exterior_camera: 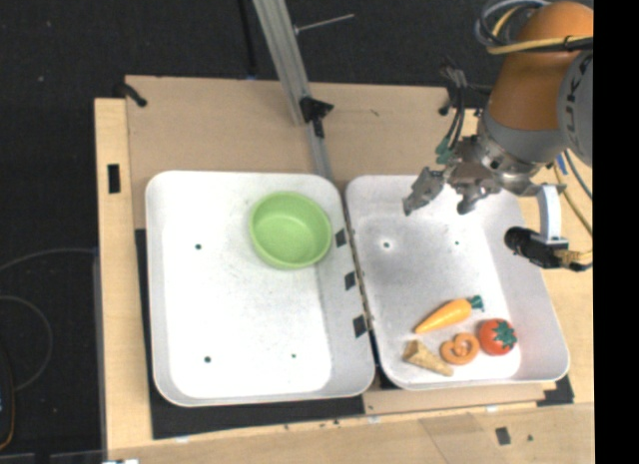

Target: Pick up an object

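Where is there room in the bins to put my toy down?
Left bin: bare everywhere below and left of the green bowl. Right bin: bare middle, between the tool and the carrot. Crowded: its bottom right corner, with carrot, tomato and small pieces.

From my feed I see a pale wooden table point(200, 123) set against a very dark, almost black floor point(60, 23), with a tan board lying across its far part and a black mat showing under the near edge. A grey metal rail point(280, 38) slants down from the top of the view toward the table's middle, ending in a small black clamp. Light falls evenly from above, and thin dark cables point(30, 297) curl faintly on the floor at the left.
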{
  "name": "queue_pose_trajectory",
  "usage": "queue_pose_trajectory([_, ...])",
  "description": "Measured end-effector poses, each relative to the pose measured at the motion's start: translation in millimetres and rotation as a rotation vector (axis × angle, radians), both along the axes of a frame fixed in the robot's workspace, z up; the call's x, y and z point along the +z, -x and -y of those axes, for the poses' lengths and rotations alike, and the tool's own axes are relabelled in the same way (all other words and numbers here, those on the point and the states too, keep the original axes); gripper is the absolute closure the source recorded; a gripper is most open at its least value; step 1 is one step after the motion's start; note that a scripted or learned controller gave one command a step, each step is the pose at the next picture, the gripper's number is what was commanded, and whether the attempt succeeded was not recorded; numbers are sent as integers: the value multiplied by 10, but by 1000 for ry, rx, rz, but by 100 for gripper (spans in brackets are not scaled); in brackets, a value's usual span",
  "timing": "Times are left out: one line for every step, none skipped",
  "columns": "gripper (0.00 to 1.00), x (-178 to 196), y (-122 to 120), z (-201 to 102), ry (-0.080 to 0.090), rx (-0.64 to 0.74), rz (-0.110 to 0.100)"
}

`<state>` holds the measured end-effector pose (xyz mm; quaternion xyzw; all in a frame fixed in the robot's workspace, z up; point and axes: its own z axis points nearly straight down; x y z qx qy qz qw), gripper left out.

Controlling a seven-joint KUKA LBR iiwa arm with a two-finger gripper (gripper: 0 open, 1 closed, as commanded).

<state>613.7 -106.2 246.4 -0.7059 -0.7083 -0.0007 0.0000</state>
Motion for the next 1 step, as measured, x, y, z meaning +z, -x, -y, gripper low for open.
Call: queue_pose_trajectory([0, 1, 0, 0, 0, -1, 0])
